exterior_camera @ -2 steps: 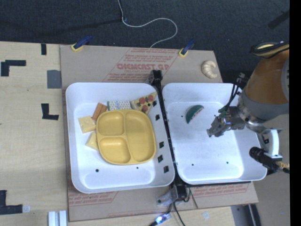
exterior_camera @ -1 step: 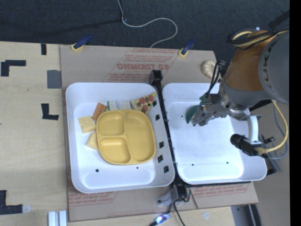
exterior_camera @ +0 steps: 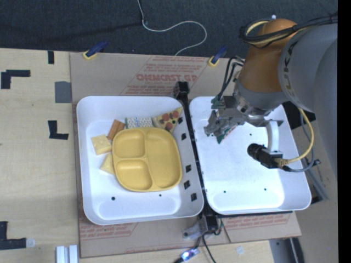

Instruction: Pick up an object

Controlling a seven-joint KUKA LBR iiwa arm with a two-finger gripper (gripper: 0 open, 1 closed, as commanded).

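We see the gripper (exterior_camera: 218, 129) over the right bin (exterior_camera: 241, 193), cannot tell its state, with the yellow tray (exterior_camera: 147, 159) in the left bin (exterior_camera: 137, 210).

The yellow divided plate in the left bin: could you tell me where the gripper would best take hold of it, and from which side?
Probably its raised outer rim on the right edge. The yellow divided plate lies flat, too wide to span, and the gripper hangs over the right bin, so come down from above, one finger inside a compartment, one outside.
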